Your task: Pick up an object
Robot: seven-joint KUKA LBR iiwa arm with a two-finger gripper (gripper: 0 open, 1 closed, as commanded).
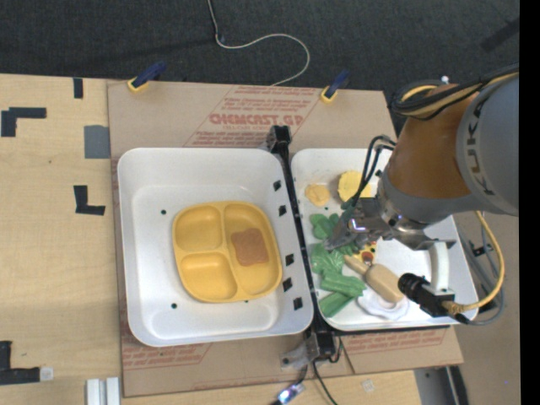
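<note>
A wooden surface [51,251] is covered by cardboard carrying two white bins. The pincer [353,230] is lowered into the right bin [456,264], among green toy pieces [336,264]; whether it is spread cannot be told. A yellow divided plate [226,251] with a brown piece [250,246] is seen in the left bin [143,226].

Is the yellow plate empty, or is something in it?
Not empty: a brown patch lies in one compartment of the yellow plate.
</note>
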